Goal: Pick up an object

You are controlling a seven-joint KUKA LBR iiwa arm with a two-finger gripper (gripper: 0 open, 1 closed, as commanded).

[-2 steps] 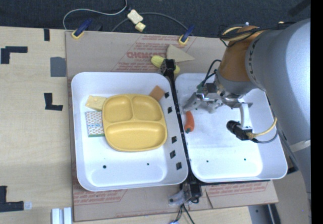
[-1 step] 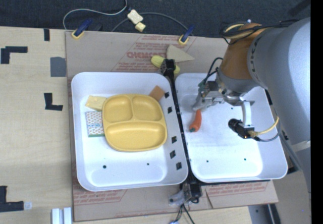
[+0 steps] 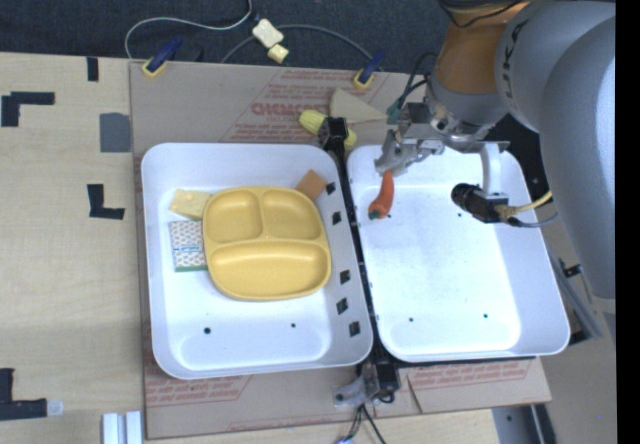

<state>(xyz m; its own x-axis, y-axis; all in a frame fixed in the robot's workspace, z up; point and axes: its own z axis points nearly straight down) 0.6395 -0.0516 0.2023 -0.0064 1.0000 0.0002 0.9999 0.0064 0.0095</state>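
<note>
Over right bin (image 3: 520,312), gripper (image 3: 392,164) fingers are pinching the carrot (image 3: 382,196) by its top; prob light, stiff, kinda slippery, dangling.

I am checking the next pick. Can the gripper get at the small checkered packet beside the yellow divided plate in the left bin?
Probably yes. The small checkered packet lies flat left of the yellow divided plate, uncovered from above. The gripper hangs over the right bin, near an orange carrot-like piece.

Two bins (image 3: 160,232) – one tray (image 3: 266,242)
</note>
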